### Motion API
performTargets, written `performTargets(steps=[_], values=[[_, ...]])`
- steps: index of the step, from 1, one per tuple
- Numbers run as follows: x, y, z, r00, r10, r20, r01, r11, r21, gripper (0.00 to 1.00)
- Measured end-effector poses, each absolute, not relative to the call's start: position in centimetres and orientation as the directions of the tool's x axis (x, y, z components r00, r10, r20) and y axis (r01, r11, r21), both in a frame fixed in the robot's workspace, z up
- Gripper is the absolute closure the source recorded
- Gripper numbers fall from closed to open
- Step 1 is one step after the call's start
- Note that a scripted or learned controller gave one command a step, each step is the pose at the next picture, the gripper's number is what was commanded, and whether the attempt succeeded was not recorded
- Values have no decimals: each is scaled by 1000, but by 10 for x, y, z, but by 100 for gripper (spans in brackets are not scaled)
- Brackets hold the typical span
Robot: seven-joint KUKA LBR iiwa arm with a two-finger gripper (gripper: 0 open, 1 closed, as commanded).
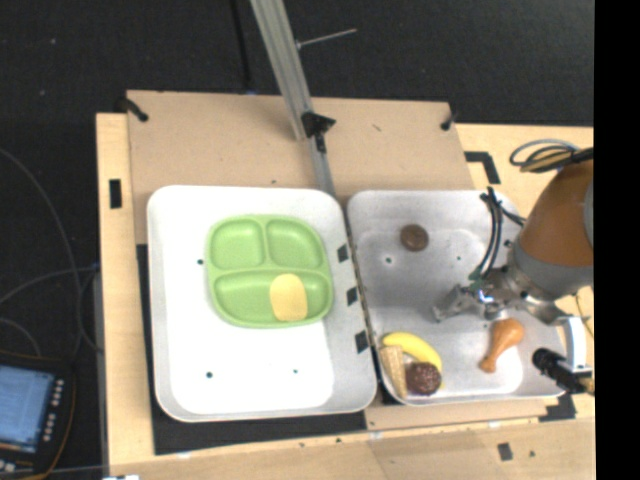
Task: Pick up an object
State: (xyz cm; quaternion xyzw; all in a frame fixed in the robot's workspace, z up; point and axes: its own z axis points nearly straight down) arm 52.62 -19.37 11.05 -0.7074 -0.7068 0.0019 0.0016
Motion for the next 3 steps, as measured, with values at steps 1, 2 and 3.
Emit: performTargets(steps=[1, 2, 3], values=[[529, -195, 126, 5, 1000, -1, 1000, -5, 5, 100], [530, -200, 190, -2, 1000, -4, 1000, 2, 9, 100], [533, -192, 240, -4, 1000, -3, 1000, 4, 8, 100]])
